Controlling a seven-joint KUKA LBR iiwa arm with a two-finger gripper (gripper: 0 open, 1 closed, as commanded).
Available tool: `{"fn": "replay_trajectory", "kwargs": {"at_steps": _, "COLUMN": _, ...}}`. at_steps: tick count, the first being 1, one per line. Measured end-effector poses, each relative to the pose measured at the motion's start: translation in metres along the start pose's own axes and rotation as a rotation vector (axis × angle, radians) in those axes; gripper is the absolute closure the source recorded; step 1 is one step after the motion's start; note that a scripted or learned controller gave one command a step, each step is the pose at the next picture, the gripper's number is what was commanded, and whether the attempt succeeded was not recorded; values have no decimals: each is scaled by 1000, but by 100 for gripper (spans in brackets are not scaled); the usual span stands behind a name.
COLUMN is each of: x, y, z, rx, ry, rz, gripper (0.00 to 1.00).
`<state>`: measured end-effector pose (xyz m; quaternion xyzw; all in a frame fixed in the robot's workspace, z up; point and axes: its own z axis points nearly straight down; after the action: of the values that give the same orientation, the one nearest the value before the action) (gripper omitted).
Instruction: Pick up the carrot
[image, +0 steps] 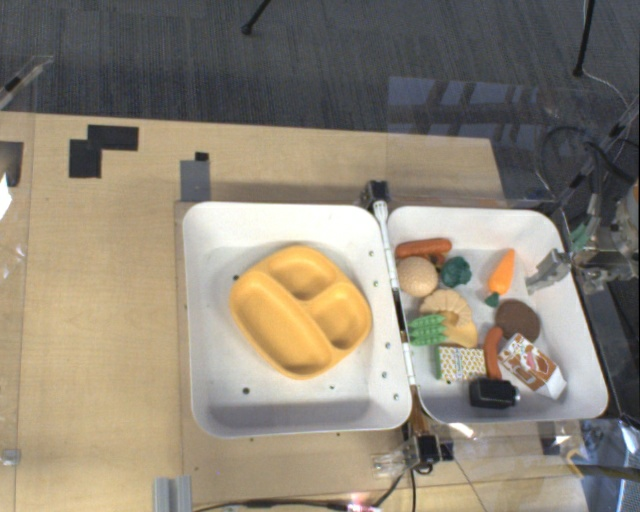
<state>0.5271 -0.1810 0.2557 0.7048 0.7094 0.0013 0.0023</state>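
Landmark: yellow three-compartment plastic dish (298, 310), in the left white bin (215, 395) on the wooden counter (90, 330). Small orange toy carrot (501, 272): well right of the dish, far half of the right white bin (585, 375), upright-tilted among other toy foods. Tool (552, 268): right of the carrot at that bin's edge; opening cannot be told.

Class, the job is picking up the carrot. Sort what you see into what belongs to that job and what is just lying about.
Belongs to the job:
carrot
hand

Just lying about:
yellow divided plate
sausage
broccoli
carton
black block
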Motion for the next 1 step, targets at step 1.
{"fn": "replay_trajectory", "kwargs": {"at_steps": 1, "x": -24, "y": 53, "z": 95, "rx": 10, "ry": 2, "rz": 77, "gripper": 0}}
